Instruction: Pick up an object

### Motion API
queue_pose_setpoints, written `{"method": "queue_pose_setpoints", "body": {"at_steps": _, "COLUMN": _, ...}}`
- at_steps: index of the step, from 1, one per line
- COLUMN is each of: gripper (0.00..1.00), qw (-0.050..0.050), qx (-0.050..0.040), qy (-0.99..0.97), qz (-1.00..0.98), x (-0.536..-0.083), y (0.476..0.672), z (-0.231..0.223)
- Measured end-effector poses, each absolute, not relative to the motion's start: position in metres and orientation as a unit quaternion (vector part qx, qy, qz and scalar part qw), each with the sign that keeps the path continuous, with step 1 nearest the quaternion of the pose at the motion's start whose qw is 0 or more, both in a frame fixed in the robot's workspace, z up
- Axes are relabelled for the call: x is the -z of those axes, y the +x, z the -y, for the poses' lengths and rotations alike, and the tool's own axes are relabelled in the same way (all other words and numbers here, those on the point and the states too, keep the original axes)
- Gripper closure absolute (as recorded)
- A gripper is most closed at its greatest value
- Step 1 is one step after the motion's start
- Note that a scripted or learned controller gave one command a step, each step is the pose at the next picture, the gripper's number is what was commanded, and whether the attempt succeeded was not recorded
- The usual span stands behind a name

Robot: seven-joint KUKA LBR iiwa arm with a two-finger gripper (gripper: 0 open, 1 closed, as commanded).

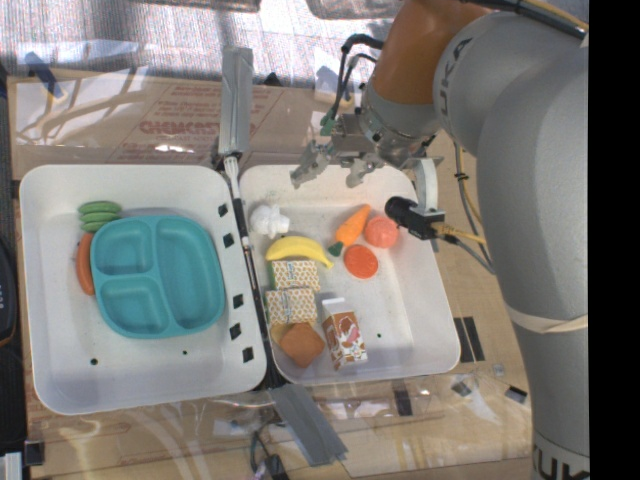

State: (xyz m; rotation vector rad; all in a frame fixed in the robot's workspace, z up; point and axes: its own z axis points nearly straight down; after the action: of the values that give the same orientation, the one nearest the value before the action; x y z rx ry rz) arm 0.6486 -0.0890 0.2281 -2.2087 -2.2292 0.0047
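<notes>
The robot's hand [333, 169] hovers spread wide and empty over the far edge of the right bin [425, 313]. A carrot [351, 226], banana [297, 249] and tomato [380, 231] lie below it. This looks like the approach; next, it must descend onto one item.

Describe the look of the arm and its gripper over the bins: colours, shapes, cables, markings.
The arm is bulky, rounded and smooth light grey, with a glossy orange band above the wrist. Thin black cables run over the orange band and down beside the wrist. The gripper is a compact grey metal assembly ending in two pale fingers. White lettering shows on the grey casing at the bottom.
</notes>
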Motion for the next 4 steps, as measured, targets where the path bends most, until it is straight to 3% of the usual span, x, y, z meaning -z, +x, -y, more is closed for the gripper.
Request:
{"method": "queue_pose_setpoints", "body": {"at_steps": 1, "gripper": 0.00, "qw": 0.003, "qx": -0.0020, "qy": -0.733, "qz": 0.680, "x": -0.191, "y": 0.656, "z": 0.070}}
{"method": "queue_pose_setpoints", "body": {"at_steps": 2, "gripper": 0.00, "qw": 0.002, "qx": -0.0025, "qy": -0.722, "qz": 0.692, "x": -0.099, "y": 0.638, "z": 0.128}}
{"method": "queue_pose_setpoints", "body": {"at_steps": 3, "gripper": 0.00, "qw": 0.002, "qx": -0.0013, "qy": -0.715, "qz": 0.699, "x": -0.091, "y": 0.547, "z": 0.137}}
{"method": "queue_pose_setpoints", "body": {"at_steps": 4, "gripper": 0.00, "qw": 0.001, "qx": -0.0003, "qy": -0.708, "qz": 0.706, "x": -0.092, "y": 0.486, "z": 0.155}}
